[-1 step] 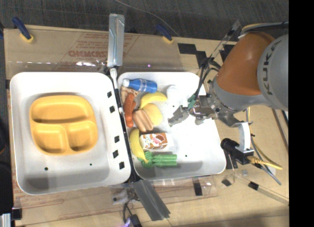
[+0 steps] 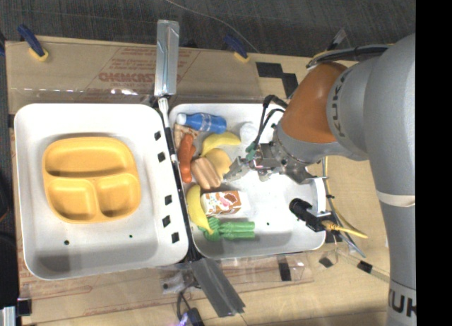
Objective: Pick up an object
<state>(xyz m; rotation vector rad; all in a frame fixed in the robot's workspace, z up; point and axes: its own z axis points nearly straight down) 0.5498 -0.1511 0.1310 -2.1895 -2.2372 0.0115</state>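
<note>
The grey arm with its orange band reaches in from three o'clock and angles its two-finger gripper (image 2: 240,167) down toward the heap of toy food in the right-hand shallow white bin (image 2: 272,208), a slanted approach that seems meant to let it come at the pile from its open side rather than over the bin wall. Whether the gripper is parted or closed I cannot tell, since its tip is small and blurs into the items beneath, and nothing is visibly held in it. The likeliest target is the tan hot-dog bun (image 2: 206,171), which lies just at nine o'clock of the tip, close enough that they may be touching. Crowding it are a pale yellow lemon-shaped piece (image 2: 217,157) at twelve o'clock, a yellow plastic banana (image 2: 222,140) above that, a blue bottle with a white cap (image 2: 202,121) near the bin's top edge, an orange carrot-like stick (image 2: 186,157) along the left wall, a small printed carton (image 2: 222,202), a second yellow banana (image 2: 194,208) and a green ridged vegetable (image 2: 231,229) toward six o'clock. So tight a cluster could jostle or block a clean closing. The left-hand white bin (image 2: 28,176) holds a yellow sectioned plastic tray (image 2: 90,178), well apart from the work
</note>
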